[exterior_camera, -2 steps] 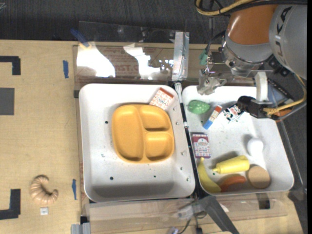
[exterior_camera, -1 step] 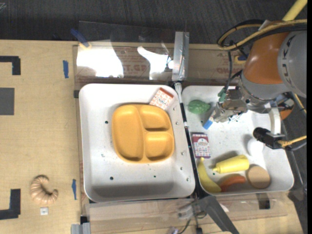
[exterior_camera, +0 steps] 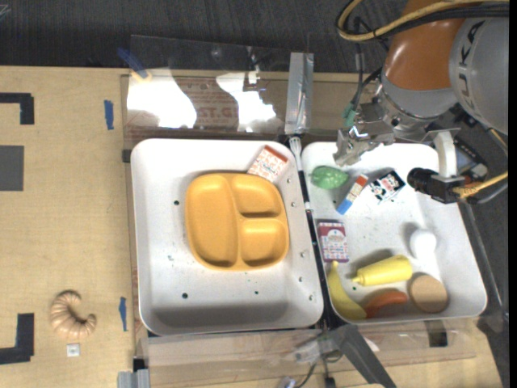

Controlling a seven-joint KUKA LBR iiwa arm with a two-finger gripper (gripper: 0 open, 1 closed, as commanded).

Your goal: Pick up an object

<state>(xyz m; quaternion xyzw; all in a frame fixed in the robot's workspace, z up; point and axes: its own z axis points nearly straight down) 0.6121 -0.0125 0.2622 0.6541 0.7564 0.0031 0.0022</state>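
- The tabletop is a tan board that carries two shallow white bins side by side.
- The left bin holds a yellow divided tray near its middle, with three compartments facing up.
- The right bin holds a scatter of small things, most of them crowded toward its near edge.
- The arm reaches in from the far right, its orange band above the wrist, with yellow and black cables looping around it.
- The claw hangs over the far left corner of the right bin, just above the green object; I cannot tell how it is set, and nothing shows in its grip.
- A yellow bottle lies on its side in the near part of the right bin, beside a banana that curves along the near left corner.
- A brown round object sits at the near right, touching a red-orange piece.
- A small card box lies by the left wall of the right bin.
- A green object rests at the far left of that bin, next to a blue and orange tube.
- A small packet leans at the far edge of the left bin.
- A tan croissant-shaped toy lies on the tabletop, well left of the bins.
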